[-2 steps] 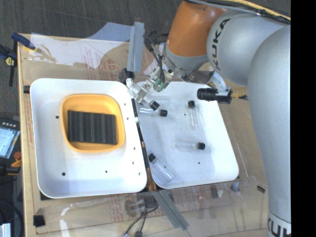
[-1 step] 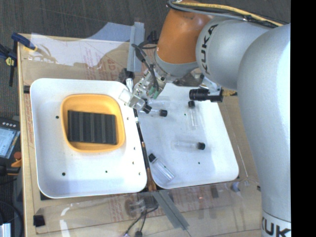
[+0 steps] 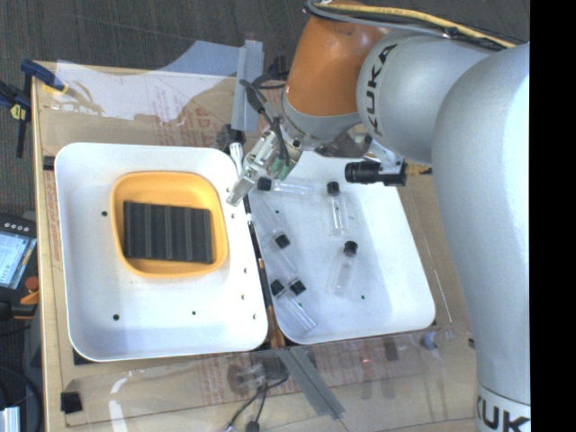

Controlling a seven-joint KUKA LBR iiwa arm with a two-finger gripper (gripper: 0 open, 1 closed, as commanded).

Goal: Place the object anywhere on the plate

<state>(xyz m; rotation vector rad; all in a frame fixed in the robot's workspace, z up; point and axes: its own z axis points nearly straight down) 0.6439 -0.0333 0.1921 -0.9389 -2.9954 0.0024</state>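
A yellow plate (image 3: 168,190) with a dark ridged middle lies in the left white bin (image 3: 90,322). Several clear vials with black caps lie in the right white bin (image 3: 396,286), among them one at the centre (image 3: 336,210), one further right (image 3: 344,268) and one near the front left corner (image 3: 300,316). My gripper (image 3: 245,176) hangs over the wall between the two bins, near their far end, just right of the plate's far right corner. A vial (image 3: 288,187) lies or hangs right beside it, its black cap touching the gripper's outline; I cannot tell whether it is held.
The grey arm with its orange band (image 3: 328,61) covers the far right of the bench. A loose black cap (image 3: 281,239) and a pair of capped pieces (image 3: 286,288) lie along the right bin's left side. Cables and a bracket (image 3: 306,385) sit at the bench's front edge.
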